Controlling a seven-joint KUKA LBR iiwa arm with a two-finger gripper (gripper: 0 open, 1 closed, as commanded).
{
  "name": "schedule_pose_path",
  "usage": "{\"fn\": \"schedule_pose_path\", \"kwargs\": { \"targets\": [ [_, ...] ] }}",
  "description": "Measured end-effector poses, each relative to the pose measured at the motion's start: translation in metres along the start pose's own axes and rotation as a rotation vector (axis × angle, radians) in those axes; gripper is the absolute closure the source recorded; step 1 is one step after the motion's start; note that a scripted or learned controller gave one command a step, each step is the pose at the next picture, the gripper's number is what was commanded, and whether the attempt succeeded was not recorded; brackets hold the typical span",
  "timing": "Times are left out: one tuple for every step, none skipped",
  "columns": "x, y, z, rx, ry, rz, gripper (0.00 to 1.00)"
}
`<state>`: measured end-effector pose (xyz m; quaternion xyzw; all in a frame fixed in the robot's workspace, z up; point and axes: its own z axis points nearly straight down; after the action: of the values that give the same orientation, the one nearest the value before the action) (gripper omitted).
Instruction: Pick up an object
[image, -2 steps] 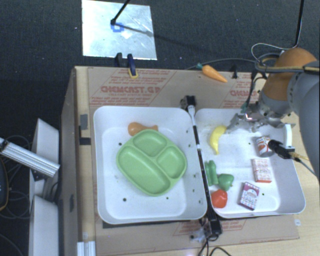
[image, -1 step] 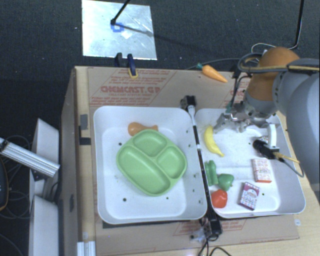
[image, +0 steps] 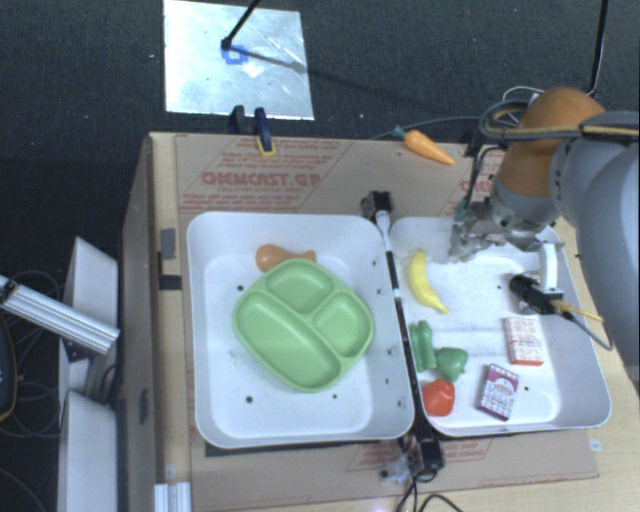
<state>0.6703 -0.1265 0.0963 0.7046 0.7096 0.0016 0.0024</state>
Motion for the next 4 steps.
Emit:
{"fn": "schedule_pose_path", "kwargs": {
  "targets": [
    [0.0,0.0,0.0,0.0,0.0,0.0,0.0],
    [-0.011,-0.001,0.011,0.003,0.0,0.005,0.0],
    [-0.012,-0.001,0.011,0.003,0.0,0.005,0.0],
    [-0.018,-0.001,0.011,0.002,0.0,0.005,0.0]
  ]
}}
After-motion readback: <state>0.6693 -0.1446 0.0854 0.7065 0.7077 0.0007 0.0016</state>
